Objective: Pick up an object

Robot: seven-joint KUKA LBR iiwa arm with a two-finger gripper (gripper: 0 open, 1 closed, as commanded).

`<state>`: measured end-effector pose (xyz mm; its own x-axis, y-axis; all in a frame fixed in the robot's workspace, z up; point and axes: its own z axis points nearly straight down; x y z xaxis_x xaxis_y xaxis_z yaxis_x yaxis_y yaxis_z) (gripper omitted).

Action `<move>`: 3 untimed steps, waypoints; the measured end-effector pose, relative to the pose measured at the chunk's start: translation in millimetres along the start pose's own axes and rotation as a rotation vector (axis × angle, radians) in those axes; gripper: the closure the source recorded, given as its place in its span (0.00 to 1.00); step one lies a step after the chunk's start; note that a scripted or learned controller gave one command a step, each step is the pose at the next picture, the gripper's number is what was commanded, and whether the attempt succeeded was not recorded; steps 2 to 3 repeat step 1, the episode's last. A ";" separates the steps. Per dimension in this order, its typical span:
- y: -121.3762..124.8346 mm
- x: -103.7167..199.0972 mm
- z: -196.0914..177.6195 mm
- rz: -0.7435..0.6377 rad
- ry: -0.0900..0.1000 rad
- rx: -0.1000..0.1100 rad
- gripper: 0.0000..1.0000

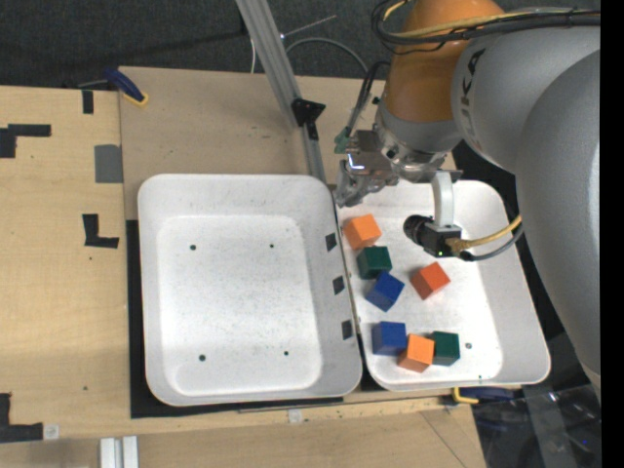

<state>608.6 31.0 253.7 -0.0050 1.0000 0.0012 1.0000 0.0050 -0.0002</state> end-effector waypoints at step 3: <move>30.6 51.9 2.5 -0.001 0.000 -0.001 1.00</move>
